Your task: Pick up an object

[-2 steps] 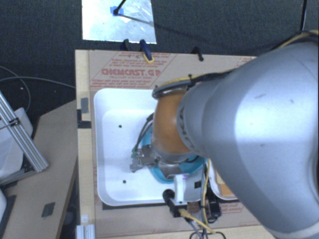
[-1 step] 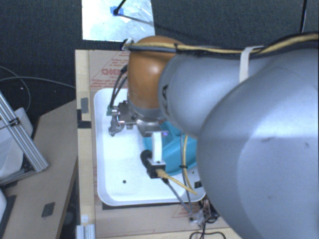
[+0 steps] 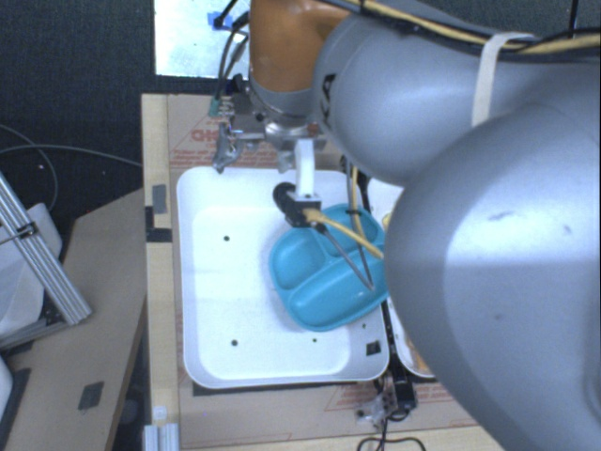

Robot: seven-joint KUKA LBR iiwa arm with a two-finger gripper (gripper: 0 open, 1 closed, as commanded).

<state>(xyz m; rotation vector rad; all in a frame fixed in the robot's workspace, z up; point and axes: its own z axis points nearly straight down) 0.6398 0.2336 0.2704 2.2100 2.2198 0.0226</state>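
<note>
A blue divided dish [image 3: 319, 280] lies in the right half of the left white bin [image 3: 216, 280], tilted against the bin's right wall. My gripper [image 3: 223, 154] hangs over the bin's back left rim, up and to the left of the dish and apart from it. I see nothing held at its tip. The big grey arm hides the dish's right edge.
The right bin [image 3: 406, 341] shows as a thin sliver under the arm, with the rest of it hidden. A cardboard sheet [image 3: 192, 139] lies beneath the bins. A metal frame [image 3: 38, 271] stands at the left, off the bench.
</note>
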